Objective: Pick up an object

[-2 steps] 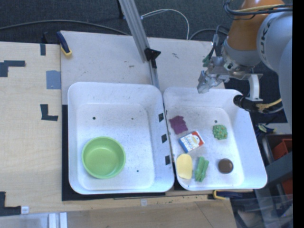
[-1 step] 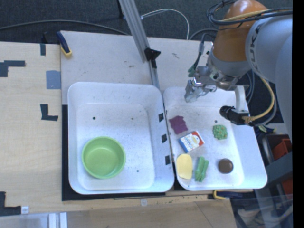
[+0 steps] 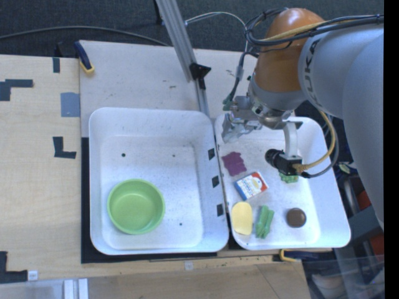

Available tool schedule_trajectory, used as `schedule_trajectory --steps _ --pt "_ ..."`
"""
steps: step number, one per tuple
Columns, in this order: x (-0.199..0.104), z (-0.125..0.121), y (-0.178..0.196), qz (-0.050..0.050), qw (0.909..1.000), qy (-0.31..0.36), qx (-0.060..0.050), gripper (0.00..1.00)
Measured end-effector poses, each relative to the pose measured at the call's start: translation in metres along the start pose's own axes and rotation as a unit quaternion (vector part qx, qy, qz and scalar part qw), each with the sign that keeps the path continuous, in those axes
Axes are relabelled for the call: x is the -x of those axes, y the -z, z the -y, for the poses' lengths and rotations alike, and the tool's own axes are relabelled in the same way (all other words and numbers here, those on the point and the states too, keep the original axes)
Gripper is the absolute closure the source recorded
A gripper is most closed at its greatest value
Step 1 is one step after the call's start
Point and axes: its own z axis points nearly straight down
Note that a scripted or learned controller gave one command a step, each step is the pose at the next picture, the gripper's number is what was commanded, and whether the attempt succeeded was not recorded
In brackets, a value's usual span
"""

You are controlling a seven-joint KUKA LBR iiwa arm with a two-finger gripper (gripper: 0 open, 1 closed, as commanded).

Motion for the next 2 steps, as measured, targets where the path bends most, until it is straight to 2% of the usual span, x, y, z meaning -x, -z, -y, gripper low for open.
schedule_trajectory --steps 1,2 --pt "-0.044 0.025 0.01 0.0 1.0 0.0 0.0 1.0" --pt "-0.095 0.062 0.005 0.0 1.0 0.0 -0.001 1.0"
